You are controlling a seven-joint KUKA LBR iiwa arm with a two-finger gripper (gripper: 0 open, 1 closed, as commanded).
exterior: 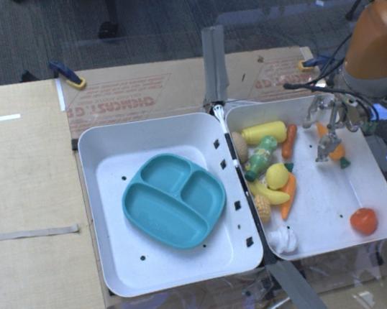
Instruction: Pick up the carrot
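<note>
The right bin holds several toy foods. An orange carrot lies slanted beside a yellow lemon at the bin's left side. A thinner orange-red piece lies further back. My gripper hangs low over the bin's back right part. A small orange piece with a green end sits right at its tip; whether it is gripped or merely touching is not clear. The arm's orange band is at the upper right.
A red tomato lies at the right bin's front right. A yellow piece, a green piece, corn and a white item crowd its left wall. The left bin holds a blue divided plate.
</note>
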